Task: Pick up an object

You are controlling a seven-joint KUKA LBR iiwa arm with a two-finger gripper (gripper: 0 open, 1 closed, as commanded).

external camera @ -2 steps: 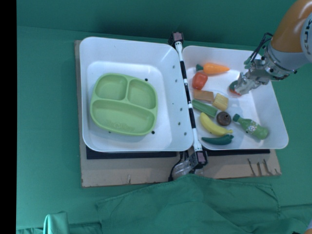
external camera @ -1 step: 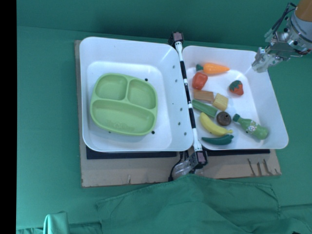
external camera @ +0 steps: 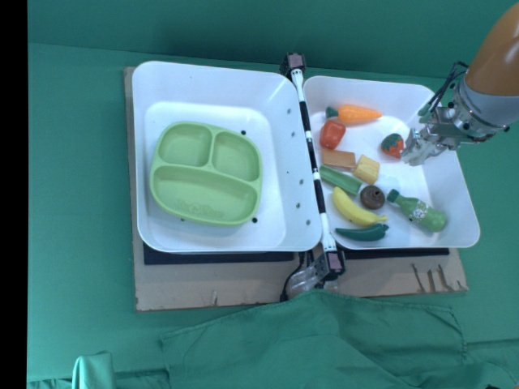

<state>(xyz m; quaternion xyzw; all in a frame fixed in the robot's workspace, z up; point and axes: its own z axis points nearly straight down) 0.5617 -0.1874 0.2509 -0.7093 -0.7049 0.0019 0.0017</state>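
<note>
1. Starting at the tip of the gripper (external camera: 418, 154): hanging low over the upper right part of the right bin (external camera: 462, 209), reaching in from three o'clock and pointing down toward eight o'clock. Gripping nothing, as far as the view shows; not managing to tell from this slant whether open or closed.
2. Finding the nearest thing, a strawberry (external camera: 392, 144), at nine o'clock from the tip, just beside it and apparently not touching. Being small and roundish, offering no long axis to line up with, so probably calling for only a short shift toward nine o'clock and a drop.
3. Moving outward: seeing a yellow block (external camera: 366, 169) at about eight o'clock from the tip, beyond the strawberry, and a green bottle (external camera: 418, 210) at six o'clock, well apart, lying with its long axis running from ten to four o'clock.
4. Going further: passing a carrot (external camera: 357, 114) at ten o'clock, lying roughly nine to three, then a banana (external camera: 355, 208) and a cucumber (external camera: 340, 180) near the bin's left wall.
5. Ending at the left bin (external camera: 162, 83), holding a green divided plate (external camera: 207, 173), well apart at nine o'clock.
6. Judging the pick as not yet made, with the crowding near the yellow block risking a nudge on the way down.
</note>
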